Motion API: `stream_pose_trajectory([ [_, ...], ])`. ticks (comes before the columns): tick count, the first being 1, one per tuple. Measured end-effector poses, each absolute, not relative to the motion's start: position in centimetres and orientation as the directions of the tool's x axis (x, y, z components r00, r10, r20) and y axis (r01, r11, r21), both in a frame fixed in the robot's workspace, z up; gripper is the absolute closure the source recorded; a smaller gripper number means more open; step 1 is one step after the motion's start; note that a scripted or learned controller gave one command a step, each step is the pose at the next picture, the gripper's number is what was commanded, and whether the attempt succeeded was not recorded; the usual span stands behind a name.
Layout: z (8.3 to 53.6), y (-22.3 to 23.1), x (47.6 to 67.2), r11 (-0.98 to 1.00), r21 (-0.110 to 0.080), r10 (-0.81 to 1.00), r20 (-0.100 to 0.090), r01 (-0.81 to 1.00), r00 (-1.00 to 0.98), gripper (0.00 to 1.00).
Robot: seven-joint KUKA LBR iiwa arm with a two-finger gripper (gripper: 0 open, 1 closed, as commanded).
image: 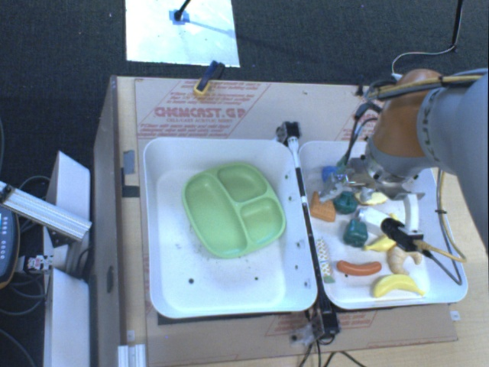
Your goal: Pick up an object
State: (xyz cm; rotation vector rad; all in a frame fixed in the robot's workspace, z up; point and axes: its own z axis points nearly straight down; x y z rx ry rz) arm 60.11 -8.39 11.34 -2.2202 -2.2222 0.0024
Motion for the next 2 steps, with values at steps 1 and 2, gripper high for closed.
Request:
stream_pose_trajectory([
  [1, 7.9, -9.1, 65.9, -0.009, -0.048, 1.000, 0.004, 0.999, 0.010, 0.00],
  [2, 8.9, -9.2, 65.8, -0.006, -0.055, 1.000, 0.002, 0.998, 0.006, 1.00],
])
